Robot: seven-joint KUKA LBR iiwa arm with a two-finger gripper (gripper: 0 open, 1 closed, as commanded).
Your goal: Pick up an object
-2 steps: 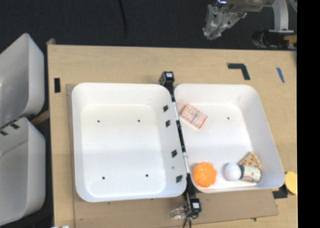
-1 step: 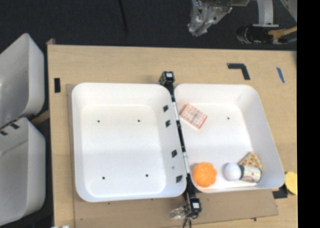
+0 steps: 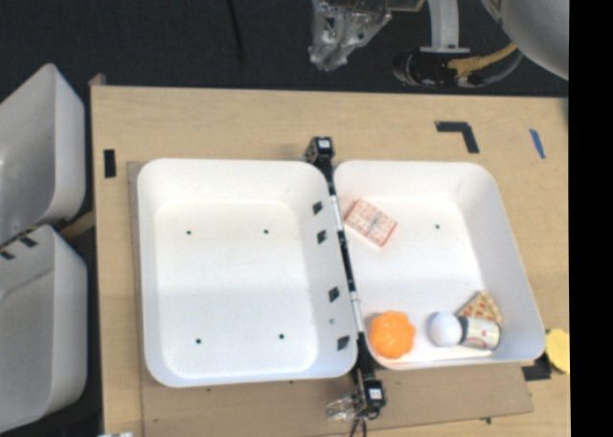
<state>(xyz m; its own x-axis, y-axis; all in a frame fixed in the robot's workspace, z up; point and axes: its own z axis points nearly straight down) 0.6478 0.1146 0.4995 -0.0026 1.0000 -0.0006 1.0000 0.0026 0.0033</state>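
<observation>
The right bin (image 3: 484, 197) holds a small pink checkered packet (image 3: 370, 222) near its upper left. An orange ball (image 3: 392, 333) lies at its lower left corner, with a white ball (image 3: 443, 329) beside it. A patterned cup (image 3: 479, 319) lies on its side at the lower right. My gripper (image 3: 332, 44) hangs high at the top of the camera view, above the far edge of the bench and well away from the bins. Nothing shows between its fingers.
The left bin (image 3: 153, 263) sits next to the right one, joined by a clipped divider (image 3: 337, 263). White shapes (image 3: 34, 234) stand at the left edge. A yellow item (image 3: 557, 349) lies off the right bin's lower right corner.
</observation>
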